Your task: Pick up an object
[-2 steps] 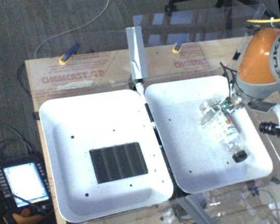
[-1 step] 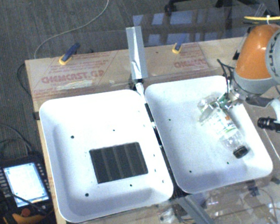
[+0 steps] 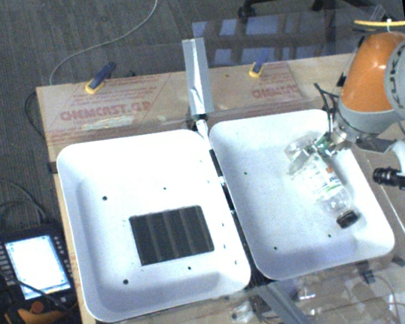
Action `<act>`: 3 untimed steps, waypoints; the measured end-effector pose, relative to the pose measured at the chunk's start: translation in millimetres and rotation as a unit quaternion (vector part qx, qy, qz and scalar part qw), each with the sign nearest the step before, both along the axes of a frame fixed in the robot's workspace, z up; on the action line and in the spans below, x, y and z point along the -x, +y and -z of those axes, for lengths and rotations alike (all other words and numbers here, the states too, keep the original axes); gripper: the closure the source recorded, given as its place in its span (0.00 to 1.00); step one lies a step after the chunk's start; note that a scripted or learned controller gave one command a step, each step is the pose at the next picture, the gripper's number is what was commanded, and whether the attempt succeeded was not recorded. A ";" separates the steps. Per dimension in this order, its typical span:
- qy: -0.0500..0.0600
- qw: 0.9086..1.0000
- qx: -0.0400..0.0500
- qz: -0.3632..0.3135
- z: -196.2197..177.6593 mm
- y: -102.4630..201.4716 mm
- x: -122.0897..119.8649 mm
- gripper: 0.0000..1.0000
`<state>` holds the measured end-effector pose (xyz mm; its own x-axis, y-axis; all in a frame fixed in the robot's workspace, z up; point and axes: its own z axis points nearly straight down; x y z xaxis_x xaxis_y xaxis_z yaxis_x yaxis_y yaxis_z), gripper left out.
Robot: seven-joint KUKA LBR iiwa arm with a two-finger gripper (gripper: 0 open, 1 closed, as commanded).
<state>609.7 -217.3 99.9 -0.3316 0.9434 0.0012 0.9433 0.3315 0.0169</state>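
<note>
Camera view shows the gripper (image 3: 321, 148) low in the right bin (image 3: 271, 207), touching the upper end of a clear plastic bottle (image 3: 327, 185) with a dark cap; whether it is wide or narrow I cannot tell; the bottle is smooth and lies tilted, so it could slip or roll away; the left bin (image 3: 99, 181) holds one dark ribbed panel (image 3: 171, 234).

My right bin (image 3: 275, 237) lies mostly bare on its left and near parts; only a clear bottle (image 3: 325, 180) crowds its far right side. In the left bin (image 3: 91, 182) a dark ridged panel (image 3: 171, 234) takes the middle, with open floor around it.
</note>
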 end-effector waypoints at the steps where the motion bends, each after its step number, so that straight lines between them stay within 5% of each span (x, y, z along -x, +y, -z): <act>1: 0.009 0.999 0.003 0.043 -81.8 98.2 -27.8 1.00; 2: 0.011 0.996 0.003 0.092 -80.3 125.8 -58.6 1.00; 3: 0.004 0.997 0.002 0.076 -73.2 121.7 -60.4 1.00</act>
<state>670.1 -95.5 173.1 -0.1845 0.9828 -0.0006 0.9828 0.1845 0.0088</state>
